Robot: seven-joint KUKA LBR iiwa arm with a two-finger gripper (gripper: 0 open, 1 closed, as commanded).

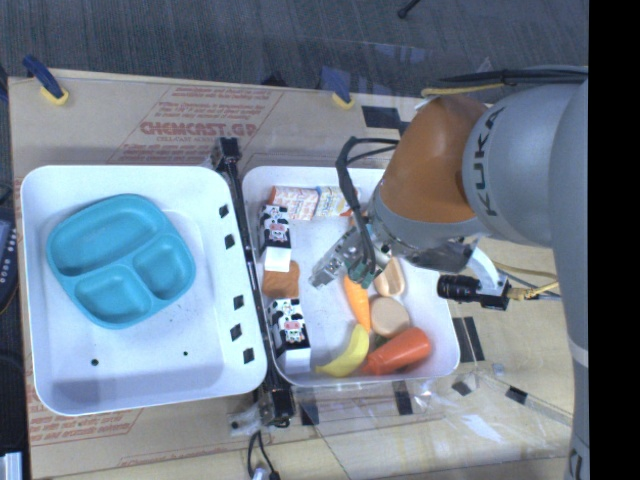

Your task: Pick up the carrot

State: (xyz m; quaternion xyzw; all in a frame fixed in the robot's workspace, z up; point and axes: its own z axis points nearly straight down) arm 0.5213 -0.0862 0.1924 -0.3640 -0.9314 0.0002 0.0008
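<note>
On the left, a blue plate (120,258) with three parts sits in the left white bin (60,368). In the right white bin (330,238), small cow-print cartons (276,224) and a brown block (281,280) line the left wall. My claw (345,263) hangs in the middle of this bin, right above the top end of the carrot (357,301). I cannot tell if my claw is open or closed. The carrot lies between a yellow banana (345,354) and a tan bun (389,317). A red pepper (400,350) lies beside the banana.
</note>
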